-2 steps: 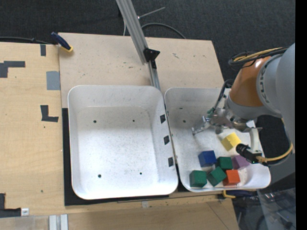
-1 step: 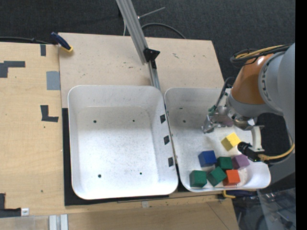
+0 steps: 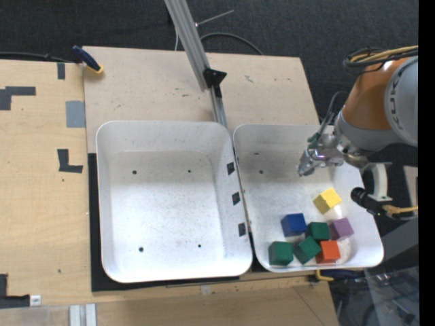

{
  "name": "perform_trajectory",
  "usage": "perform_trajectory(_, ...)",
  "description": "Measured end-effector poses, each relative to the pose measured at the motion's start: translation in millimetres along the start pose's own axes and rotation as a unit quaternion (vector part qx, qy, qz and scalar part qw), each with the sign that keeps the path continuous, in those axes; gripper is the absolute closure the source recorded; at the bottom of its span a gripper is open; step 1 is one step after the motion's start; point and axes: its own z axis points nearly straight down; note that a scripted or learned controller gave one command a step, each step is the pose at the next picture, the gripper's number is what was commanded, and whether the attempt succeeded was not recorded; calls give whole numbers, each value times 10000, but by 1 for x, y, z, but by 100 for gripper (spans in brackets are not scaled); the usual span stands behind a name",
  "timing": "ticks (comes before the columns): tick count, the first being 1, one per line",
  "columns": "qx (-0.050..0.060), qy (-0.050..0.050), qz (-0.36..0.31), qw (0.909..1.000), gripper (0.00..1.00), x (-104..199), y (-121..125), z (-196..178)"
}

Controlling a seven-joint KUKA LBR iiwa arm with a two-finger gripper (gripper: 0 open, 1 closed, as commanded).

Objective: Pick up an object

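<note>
Hovering over the right shallow white plastic bin (image 3: 272, 141), the metal two-finger jaws (image 3: 310, 163) sit above bare bin floor with nothing visibly between them; cannot tell if apart or together. Small yellow cube (image 3: 327, 199) lies nearest, just below-right, then the blue cube (image 3: 293, 223), purple cube (image 3: 341, 227), orange cube (image 3: 329, 250) and green cubes (image 3: 281, 252) packed tight at the bin's near corner. Risk: descending here likely grabs air, and aiming into the cluster could jam against neighbours or the bin wall.
</note>
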Motion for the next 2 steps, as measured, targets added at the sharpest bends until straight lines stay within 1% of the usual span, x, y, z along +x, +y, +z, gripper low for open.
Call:
perform_trajectory(1,1,0,0,10000,100,0,2,-50)
perform_trajectory(2,32,15,-22,10000,100,55,7,-43)
